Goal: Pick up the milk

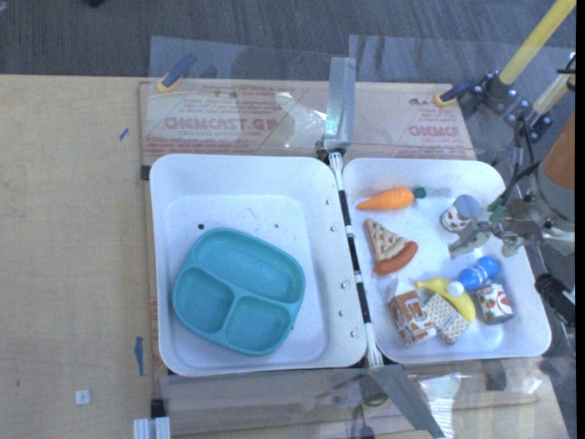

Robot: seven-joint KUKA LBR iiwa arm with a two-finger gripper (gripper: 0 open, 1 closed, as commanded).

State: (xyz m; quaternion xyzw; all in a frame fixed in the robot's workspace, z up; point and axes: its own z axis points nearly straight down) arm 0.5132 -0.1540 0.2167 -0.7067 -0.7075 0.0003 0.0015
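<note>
A: Start from the big things, please. Where to look?

B: On the desk (64,245), two white bins side by side. In the left bin (169,181), only a teal plate (238,291) with compartments, so no need to go there. In the right bin (530,337), all the small toy foods.

A: And the arm (562,158)?

B: Reaching in from the right, with the claw (494,225) over the far right part of the right bin, beside a round brown and white piece (456,217). Cannot tell how far open from this slant. Nothing visible in its hold.

A: Where to find the milk?

B: Probably the small blue and white bottle (478,273), lying just below the claw in the picture, toward the near edge. Only a judgement, because too small to read. Possibly one of the two patterned cartons (413,316) instead.

A: How to take it well?

B: Move the claw a little toward the near edge and centre over the bottle first. Turn the wrist to close across the narrow body, not along its length. Mind the banana (454,298), touching or almost touching on the left, and the red can (494,304) just beside on the near side. Come down straight, close slowly, then lift and check for the bottle really in the grip.
</note>
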